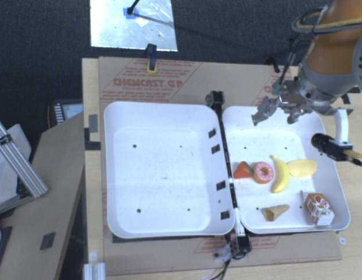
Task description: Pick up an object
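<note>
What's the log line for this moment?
arm: above right bin far edge | gripper: open, holding nothing | items: banana, donut, carton in bin | pick: not yet

Arm [338, 39] was cut off by the frame's right and top edges. Small carton [319, 209] at lower right: print too small to read. Aluminium rail [14, 156] was cropped by the left edge.

Red lettering reading roughly "CHEMCAST GP" was seen printed on the brown board [149, 81] beneath the bins; no other text was legible.
</note>
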